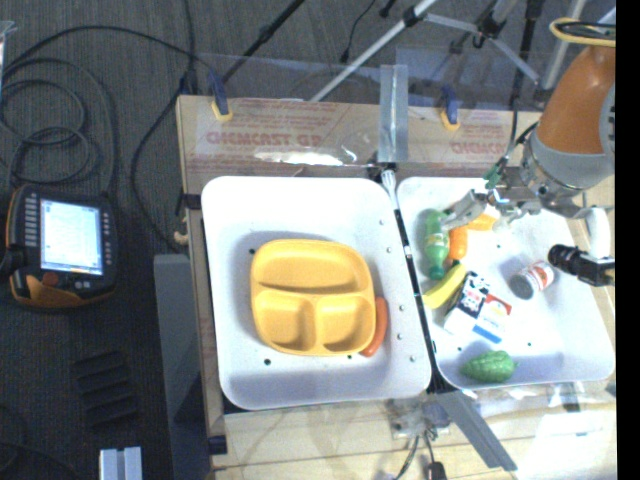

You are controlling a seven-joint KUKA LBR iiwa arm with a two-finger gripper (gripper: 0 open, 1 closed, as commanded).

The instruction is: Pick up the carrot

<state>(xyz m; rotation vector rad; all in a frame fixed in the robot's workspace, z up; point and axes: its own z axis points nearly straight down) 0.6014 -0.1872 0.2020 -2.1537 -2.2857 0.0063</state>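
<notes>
The carrot (458,242) is a short orange piece in the right bin (590,338), near that bin's left wall and beside a green vegetable (435,236). My gripper (482,211) hangs just above and to the right of the carrot, at the end of the grey arm with the orange band (578,108). Its fingers are spread open, one grey finger (462,208) pointing left toward the carrot. The carrot is not between them. A small yellow bit (483,224) shows under the gripper.
The right bin also holds a banana (445,288), a small printed box (478,308), a tipped can (530,278) and a green bumpy piece (488,366). In the left bin (225,368), a yellow divided plate (310,296) has a long orange-red piece (378,326) at its right rim.
</notes>
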